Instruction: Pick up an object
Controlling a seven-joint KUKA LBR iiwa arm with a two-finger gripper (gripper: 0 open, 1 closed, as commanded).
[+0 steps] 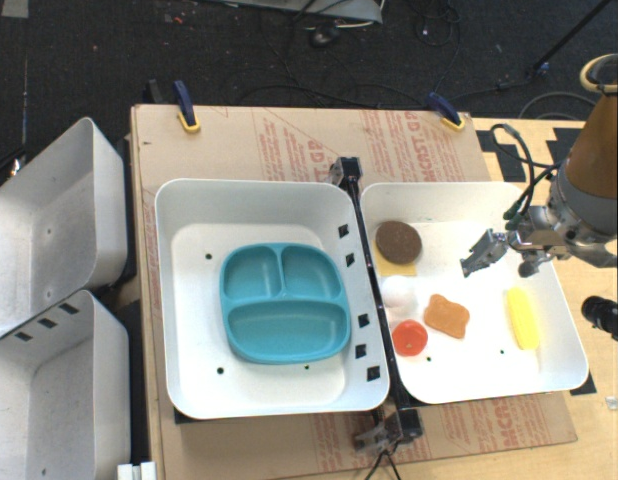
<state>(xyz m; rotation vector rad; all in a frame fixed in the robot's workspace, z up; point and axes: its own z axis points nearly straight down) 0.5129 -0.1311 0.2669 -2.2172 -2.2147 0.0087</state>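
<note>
Camera view | gripper (486, 253) hangs over the right bin (564, 373), looks spread wide, nothing in it | orange nugget thing (447, 315) and yellow piece (522, 318) sit just below | could easily close on air between them

Teal tray (285, 304), 2 white bins (179, 268), yellow piece (522, 318), brown disc (398, 240).

The arm (597, 183) is cut off by the right edge, so just its orange band and wrist show. The gripper (486, 253) over the right bin (489, 388) is too small and dark to tell how its jaws stand. The brown disc (398, 240) covers most of a yellow piece (398, 265) beneath it, and the two white bins (49, 278) off the bench run out of the left edge.
</note>
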